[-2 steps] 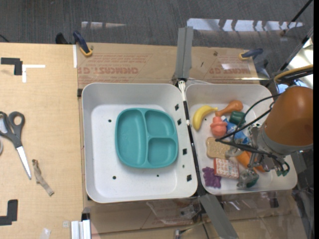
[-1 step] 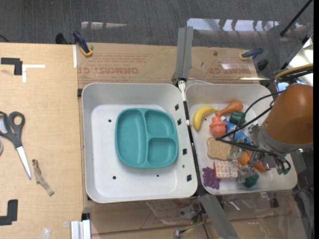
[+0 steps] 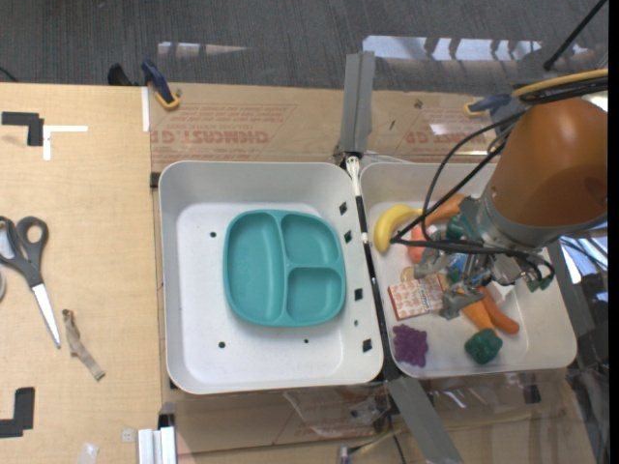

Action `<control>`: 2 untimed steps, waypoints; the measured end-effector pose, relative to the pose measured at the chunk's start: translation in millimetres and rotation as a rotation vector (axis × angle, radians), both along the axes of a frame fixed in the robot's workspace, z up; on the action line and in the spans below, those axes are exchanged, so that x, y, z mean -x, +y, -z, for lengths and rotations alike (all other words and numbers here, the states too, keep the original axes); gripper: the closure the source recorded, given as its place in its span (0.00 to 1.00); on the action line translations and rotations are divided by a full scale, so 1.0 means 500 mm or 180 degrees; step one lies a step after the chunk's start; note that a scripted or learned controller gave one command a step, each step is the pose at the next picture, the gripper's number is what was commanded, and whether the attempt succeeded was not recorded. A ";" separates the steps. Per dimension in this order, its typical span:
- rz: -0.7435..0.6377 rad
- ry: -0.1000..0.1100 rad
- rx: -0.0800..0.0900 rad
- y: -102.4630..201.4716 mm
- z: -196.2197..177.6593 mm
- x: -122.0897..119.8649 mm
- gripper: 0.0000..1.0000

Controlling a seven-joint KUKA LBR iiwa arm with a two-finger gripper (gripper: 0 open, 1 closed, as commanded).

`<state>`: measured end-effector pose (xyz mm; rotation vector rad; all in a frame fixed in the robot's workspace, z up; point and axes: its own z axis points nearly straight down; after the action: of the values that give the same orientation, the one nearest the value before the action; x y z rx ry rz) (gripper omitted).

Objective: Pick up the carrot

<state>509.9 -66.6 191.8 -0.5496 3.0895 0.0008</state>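
carrot (image 3: 488, 314) low right in right bin (image 3: 551, 351), near its edge | gripper (image 3: 462, 293) just beside it, grip state cannot tell | crowding: card (image 3: 414, 298), broccoli (image 3: 484, 346), grapes (image 3: 410, 344), banana (image 3: 392, 224) | left bin (image 3: 184, 259) holds teal tray (image 3: 284, 267)

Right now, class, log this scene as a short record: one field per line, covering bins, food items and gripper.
left bin: teal divided plate
right bin: banana, carrot, purple grapes, green vegetable, small printed packet
gripper: low over the right bin, beside the carrot
fingers: cannot tell
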 end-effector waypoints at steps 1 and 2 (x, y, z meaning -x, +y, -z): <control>-0.0819 -0.0002 0.0004 -0.169 -0.010 0.003 1.00; -0.0538 0.0005 0.0000 -0.085 0.200 0.034 1.00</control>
<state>492.9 -109.0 91.6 -0.8089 3.0337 0.0016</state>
